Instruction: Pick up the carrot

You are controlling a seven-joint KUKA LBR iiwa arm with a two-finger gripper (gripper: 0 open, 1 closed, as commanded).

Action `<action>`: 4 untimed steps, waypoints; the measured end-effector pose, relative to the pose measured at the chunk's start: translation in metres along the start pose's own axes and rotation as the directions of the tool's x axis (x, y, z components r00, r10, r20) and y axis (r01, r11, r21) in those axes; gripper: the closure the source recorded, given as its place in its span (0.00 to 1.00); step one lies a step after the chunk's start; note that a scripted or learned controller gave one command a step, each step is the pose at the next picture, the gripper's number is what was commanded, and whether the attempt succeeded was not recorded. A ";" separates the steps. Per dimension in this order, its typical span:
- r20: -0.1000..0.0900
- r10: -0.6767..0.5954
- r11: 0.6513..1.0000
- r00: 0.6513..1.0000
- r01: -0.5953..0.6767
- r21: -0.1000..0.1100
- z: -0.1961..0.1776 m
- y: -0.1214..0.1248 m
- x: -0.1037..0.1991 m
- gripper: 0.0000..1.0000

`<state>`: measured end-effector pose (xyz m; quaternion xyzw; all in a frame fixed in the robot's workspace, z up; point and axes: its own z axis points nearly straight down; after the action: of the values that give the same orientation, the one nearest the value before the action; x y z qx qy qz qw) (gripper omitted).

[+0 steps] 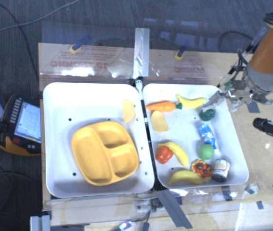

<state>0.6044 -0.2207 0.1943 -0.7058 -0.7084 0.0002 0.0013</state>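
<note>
Lying at right bin's [240,143] top-left, the carrot [161,106] sits apart from gripper [218,96], which hovers at the far rim; finger state indeterminate.

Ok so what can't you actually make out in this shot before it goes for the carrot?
- Gripper, camera view: too small and blurred to read its fingers.
- Arm: cut off by the right edge.
- Can and the round toy beside it: labels too small to read.
- Carrot: its left tip sits at the bin's wall; contact unclear.
</note>
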 end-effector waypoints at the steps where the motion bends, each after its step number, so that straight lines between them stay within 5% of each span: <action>1: 0.003 -0.045 0.999 0.999 0.045 -0.001 -0.025 0.054 0.088 0.00; 2: 0.001 0.080 0.997 0.997 -0.080 0.002 -0.012 0.020 0.070 0.00; 3: 0.001 0.199 0.980 0.980 -0.199 0.002 0.078 0.062 0.119 0.00; 4: 0.005 0.134 0.991 0.991 -0.134 0.008 0.106 0.063 0.125 0.00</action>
<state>0.6671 -0.0955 0.0881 -0.7519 -0.6592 0.0048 0.0026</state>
